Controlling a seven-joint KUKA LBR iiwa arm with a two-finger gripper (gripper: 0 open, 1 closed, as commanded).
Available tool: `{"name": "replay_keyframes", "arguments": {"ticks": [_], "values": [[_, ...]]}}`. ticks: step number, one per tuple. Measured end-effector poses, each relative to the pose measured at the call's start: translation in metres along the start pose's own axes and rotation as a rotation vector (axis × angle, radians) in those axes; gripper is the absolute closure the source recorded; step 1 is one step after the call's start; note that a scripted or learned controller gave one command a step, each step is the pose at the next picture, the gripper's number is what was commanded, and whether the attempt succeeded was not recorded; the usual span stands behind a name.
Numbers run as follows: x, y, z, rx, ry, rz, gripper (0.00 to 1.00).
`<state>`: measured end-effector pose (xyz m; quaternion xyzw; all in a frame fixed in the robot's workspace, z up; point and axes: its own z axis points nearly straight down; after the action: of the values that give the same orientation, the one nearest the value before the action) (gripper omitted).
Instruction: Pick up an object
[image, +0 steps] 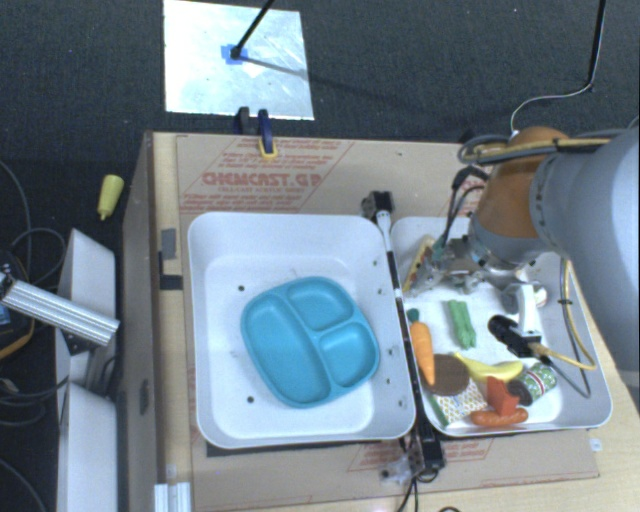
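Observation:
The arm reaches in from the right, and my gripper (437, 266) hangs low over the far left corner of the right bin (590, 405). A pale tan thing (424, 250) lies right beside it against the bin wall; I cannot tell whether they touch. Nearer the front lie a green piece (461, 322), an orange carrot (422, 350), a yellow banana (490, 367), a brown disc (450, 375), red pieces (497, 402) and a small can (541, 382).
The left bin (215, 270) holds a blue divided plate (308, 340). A ridge (398, 310) separates the two bins. The bins rest on a cardboard sheet (270, 175). A small yellow thing (109, 194) lies off the bench on the left.

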<state>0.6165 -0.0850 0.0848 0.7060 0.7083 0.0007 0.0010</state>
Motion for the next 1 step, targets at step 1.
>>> {"name": "replay_keyframes", "arguments": {"ticks": [1], "values": [[-0.0087,0.0445,0.0047,0.042,0.010,0.007,0.00]]}}
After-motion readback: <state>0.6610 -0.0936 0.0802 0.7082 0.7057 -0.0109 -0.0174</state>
